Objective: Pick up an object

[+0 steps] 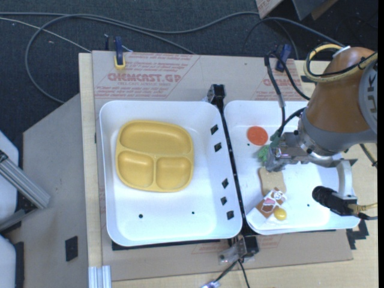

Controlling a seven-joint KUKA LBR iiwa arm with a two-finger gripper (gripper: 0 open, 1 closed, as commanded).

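Observation:
My gripper point(277, 161) hangs low over the middle of the right bin point(312, 221), the arm reaching in from the right. A small green thing point(264, 154) lies right at its left side, touching or nearly so. Just below the gripper lies a flat tan piece point(270, 179). An orange-red disc point(258, 135) rests further back, to the upper left. Near the bin's front edge sit a small red-and-white toy point(270, 203) and a yellow bit point(280, 214).
The left bin point(180, 221) holds a yellow divided plate point(155, 155) in its back half. A black divider rail point(225, 161) with clips runs between the two bins. Cables trail over the dark floor behind the bench.

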